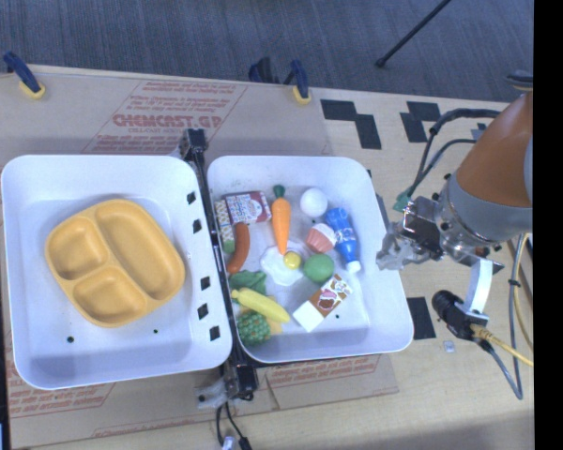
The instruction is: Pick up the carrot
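Observation:
The carrot (281, 223) is orange with a green top and lies upright in the picture near the middle of the right bin (380, 293), among other toy foods. My gripper (394, 252) hangs at the right bin's right rim, well to the right of the carrot, with nothing seen between its fingers. The arm's grey wrist and orange band rise behind it at the right edge.
Around the carrot lie a white egg (312, 201), a blue bottle (342, 235), a sausage (239, 247), a fried egg (283, 265), a green ball (318, 268), a banana (259, 305) and a small carton (324, 302). The left bin holds a yellow divided plate (113, 261).

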Controlling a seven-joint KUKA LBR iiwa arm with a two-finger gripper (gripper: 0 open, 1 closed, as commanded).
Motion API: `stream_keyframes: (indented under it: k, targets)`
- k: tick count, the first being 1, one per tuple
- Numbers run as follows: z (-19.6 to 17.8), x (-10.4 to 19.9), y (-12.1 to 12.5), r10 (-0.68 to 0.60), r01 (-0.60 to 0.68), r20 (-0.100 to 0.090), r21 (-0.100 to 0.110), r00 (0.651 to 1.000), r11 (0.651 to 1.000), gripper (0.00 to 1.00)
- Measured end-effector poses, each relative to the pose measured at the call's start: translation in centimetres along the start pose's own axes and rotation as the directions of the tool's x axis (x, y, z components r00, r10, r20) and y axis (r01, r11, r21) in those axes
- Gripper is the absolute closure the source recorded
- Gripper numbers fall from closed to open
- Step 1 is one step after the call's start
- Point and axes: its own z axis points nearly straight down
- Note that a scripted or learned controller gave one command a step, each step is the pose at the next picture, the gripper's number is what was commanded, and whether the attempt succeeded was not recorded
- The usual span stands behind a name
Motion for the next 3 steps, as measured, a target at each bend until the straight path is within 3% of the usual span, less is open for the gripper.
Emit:
stream_keyframes:
  k: [1, 2, 3]
  targets:
    - [0.40, -0.44, 0.15, 0.123, -0.123, 0.002, 0.000, 0.992, 0.992, 1.00]
    - [-0.52, -0.10, 0.06, 0.060, -0.060, 0.001, -0.003, 0.998, 0.998, 1.00]
    - [-0.05, -0.22, 0.05, 0.131, -0.131, 0.001, 0.002, 0.991, 0.991, 1.00]
